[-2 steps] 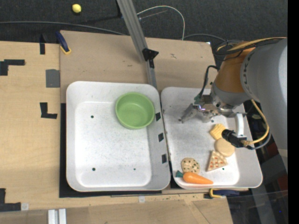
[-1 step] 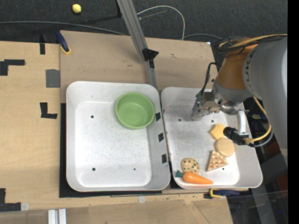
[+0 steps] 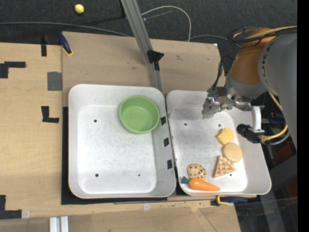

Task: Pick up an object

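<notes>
In the right bin (image 3: 193, 129) lie several toy foods: a yellow ridged piece (image 3: 225, 136), a tan round bun (image 3: 232, 152), a pizza slice (image 3: 223, 168), a speckled cookie (image 3: 195, 170) and an orange carrot (image 3: 204, 185) along the front rim. A green bowl (image 3: 139, 113) sits in the left bin (image 3: 96, 144), near its back right corner. My gripper (image 3: 211, 108) hangs over the back part of the right bin, up and to the left of the yellow piece, with nothing seen between its fingers.
A slanted metal pole (image 3: 140, 30) rises from the seam between the bins at the back. Cables run behind the bench. A small yellow ball (image 3: 79, 8) lies on the dark floor at the far left.
</notes>
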